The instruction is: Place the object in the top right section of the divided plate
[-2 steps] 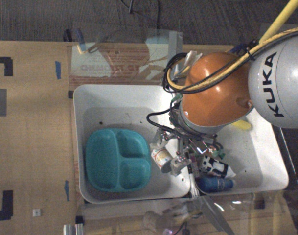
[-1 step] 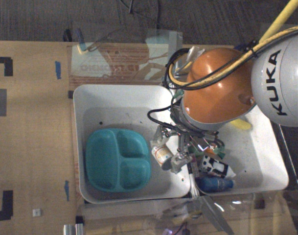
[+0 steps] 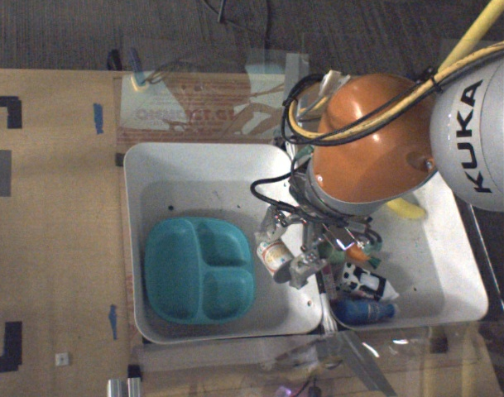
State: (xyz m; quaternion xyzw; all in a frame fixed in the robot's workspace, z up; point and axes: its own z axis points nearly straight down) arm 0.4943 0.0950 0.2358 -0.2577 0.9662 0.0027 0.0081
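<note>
A teal divided plate [image 3: 199, 267] lies in the left bin [image 3: 152, 172], towards its front left. Its three sections hold nothing. My gripper [image 3: 289, 251] hangs under the orange wrist band, over the left bin's right edge and just right of the plate. A small round white container with an orange label [image 3: 274, 255] sits between the grey fingers [image 3: 304, 267], lifted off the bin floor. The arm's wrist hides the upper part of the gripper.
The right bin [image 3: 450, 271] holds a yellow item [image 3: 405, 210], a black-and-white toy [image 3: 365, 282], a blue item [image 3: 363, 311] and a small orange-and-green piece [image 3: 356, 255]. The wall between the bins [image 3: 322, 304] runs below the gripper. Cables loop around the wrist.
</note>
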